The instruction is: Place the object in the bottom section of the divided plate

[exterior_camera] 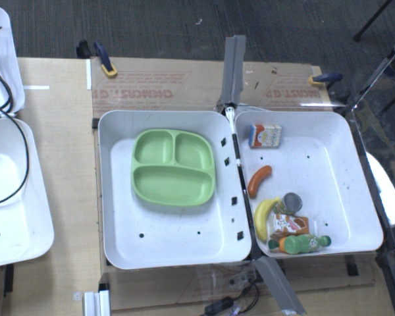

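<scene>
Gripper state cannot be told. Right of the green plastic divided plate (174, 176), an orange sausage-shaped toy (259, 180), a yellow banana (263, 217) and a small printed carton (265, 135) lie; carton lettering unreadable. Behind the plate, red cardboard print (155, 94) runs upside down.

Arm's body at the 3 o'clock edge: little to tell

At 3 o'clock, just outside the right-hand shallow white plastic bin (355, 143), lies a pale grey, smooth, rounded form (384, 175). It has a soft sheen and a curved outline, and a dark patch lies beside it toward 4 o'clock. The bin's rim cuts off its near side. It is too cropped and blurred to tell whether it is part of the grey arm's casing. No band, cable, screw or marking can be made out on it.
</scene>
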Robot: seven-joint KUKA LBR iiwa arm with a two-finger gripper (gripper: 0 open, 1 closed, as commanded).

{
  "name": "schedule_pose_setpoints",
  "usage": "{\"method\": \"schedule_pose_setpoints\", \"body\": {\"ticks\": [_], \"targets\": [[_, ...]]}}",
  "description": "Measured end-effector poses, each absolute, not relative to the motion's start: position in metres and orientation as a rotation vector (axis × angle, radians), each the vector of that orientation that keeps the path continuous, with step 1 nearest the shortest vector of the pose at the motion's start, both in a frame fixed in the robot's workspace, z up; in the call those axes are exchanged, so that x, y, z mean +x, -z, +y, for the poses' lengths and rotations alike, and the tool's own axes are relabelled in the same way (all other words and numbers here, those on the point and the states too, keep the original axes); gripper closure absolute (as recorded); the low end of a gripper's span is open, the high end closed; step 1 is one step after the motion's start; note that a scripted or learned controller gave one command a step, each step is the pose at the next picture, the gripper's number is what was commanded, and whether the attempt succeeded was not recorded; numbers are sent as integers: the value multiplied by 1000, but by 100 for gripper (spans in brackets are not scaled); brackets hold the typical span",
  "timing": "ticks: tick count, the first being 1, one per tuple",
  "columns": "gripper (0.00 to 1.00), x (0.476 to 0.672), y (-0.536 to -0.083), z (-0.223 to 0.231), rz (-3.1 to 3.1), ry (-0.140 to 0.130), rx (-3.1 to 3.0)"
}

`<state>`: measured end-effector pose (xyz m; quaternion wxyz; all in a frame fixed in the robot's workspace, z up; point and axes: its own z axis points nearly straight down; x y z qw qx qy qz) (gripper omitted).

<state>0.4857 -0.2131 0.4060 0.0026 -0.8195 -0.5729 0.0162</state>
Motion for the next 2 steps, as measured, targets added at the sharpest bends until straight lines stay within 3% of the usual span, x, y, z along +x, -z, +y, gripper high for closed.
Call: {"method": "schedule_pose_setpoints", "body": {"ticks": [2], "targets": [[100, 488, -421, -213, -1804, -63, -2563]]}}
